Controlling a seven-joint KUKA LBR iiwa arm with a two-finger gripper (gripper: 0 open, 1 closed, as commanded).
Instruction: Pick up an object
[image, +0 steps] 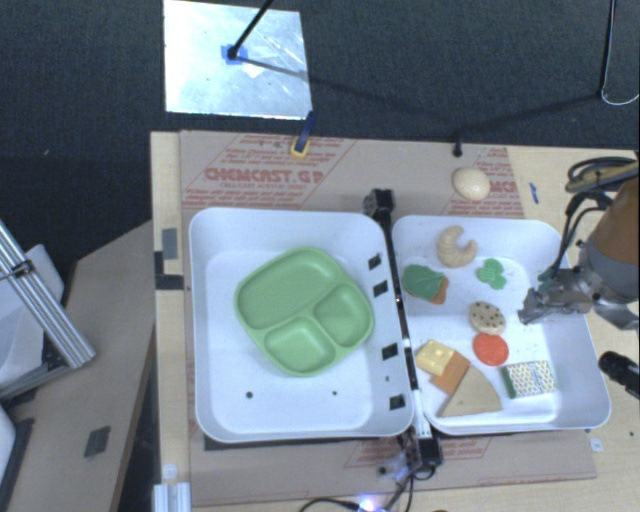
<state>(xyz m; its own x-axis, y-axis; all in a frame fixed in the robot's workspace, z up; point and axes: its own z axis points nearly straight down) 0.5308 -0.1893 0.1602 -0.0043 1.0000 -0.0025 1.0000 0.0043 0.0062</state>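
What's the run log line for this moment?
end effector: over right bin, nothing held | nearest: cookie, red disc | green tray: left bin

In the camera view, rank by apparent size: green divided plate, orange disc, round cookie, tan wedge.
1. Green divided plate, by far.
2. Tan wedge.
3. Orange disc and round cookie look alike, too close to rank.

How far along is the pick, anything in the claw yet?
Nothing looks picked yet. The claw is low over the right bin, near its right wall, with nothing visibly between its tips. The cookie and orange disc lie nearby on the floor. Grasping and lifting remain.
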